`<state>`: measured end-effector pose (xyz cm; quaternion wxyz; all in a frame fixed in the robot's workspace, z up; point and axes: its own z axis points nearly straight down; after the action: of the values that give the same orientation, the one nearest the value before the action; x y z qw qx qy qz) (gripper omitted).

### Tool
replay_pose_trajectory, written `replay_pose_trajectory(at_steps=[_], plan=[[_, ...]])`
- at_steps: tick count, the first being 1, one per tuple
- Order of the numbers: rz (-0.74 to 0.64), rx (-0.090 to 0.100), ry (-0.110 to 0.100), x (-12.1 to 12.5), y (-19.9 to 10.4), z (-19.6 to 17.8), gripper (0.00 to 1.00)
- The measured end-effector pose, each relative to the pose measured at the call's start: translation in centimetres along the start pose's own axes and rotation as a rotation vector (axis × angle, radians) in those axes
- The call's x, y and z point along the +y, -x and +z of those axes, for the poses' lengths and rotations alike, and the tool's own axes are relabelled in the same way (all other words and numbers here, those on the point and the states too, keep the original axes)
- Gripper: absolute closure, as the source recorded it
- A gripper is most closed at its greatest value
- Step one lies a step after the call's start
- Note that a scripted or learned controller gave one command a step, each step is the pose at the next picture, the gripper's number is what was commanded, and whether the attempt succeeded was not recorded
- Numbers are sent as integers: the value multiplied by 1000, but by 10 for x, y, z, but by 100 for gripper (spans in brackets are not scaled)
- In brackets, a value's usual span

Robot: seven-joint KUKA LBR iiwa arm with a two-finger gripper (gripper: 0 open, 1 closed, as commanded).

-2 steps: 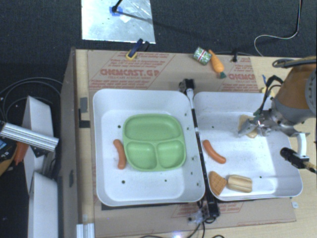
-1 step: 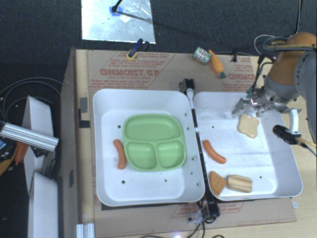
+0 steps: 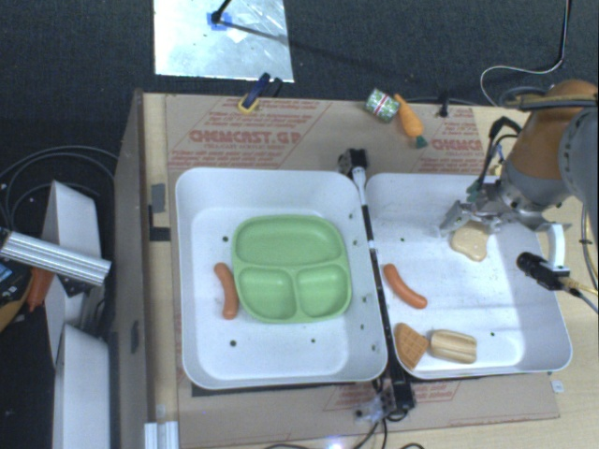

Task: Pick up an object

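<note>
Jaws (image 3: 471,219), spread apart, hover over a beige piece (image 3: 471,242), its long axis seemingly diagonal.

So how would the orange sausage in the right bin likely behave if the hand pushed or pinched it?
The sausage is a slim rounded cylinder lying flat, so a sideways push would probably roll it across the right bin. It looks like smooth moulded plastic: likely stiff, light, and somewhat slippery in a pinch. It lies apart from the hand, which is over a pale beige piece.

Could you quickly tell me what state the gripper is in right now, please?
Gripper: down in the right bin above a beige toy; open or shut cannot be told.
</note>
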<state>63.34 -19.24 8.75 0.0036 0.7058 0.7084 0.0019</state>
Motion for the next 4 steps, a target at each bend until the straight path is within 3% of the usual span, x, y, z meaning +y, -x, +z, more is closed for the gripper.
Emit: replay_pose_trajectory(at_steps=[1, 2, 3, 4], plan=[[1, -2, 1, -30, 15, -1, 0], [-1, 0, 5, -28, 14, -13, 100], [3, 1, -5, -41, 14, -49, 100], [3, 2, -5, -41, 14, -49, 0]])
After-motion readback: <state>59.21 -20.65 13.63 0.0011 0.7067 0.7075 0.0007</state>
